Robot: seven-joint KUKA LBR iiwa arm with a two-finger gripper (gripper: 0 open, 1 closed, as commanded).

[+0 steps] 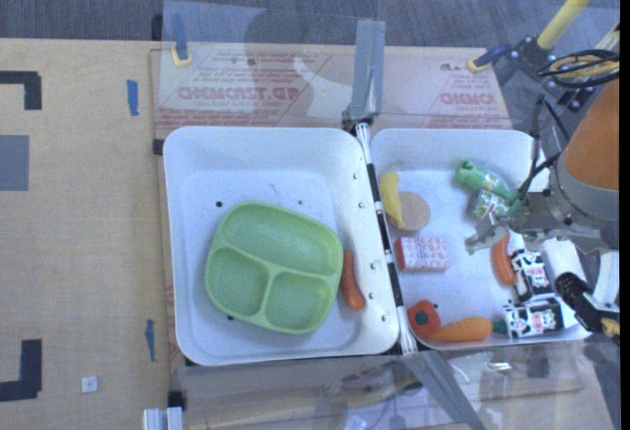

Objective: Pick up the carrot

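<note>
Two white bins [187,221] on the bench; the carrot [463,329] lies at the right bin's near wall. Gripper [500,227] hovers above it beside the green bottle [482,178], jaws spread, nothing held; approach step, next drop toward the carrot
</note>
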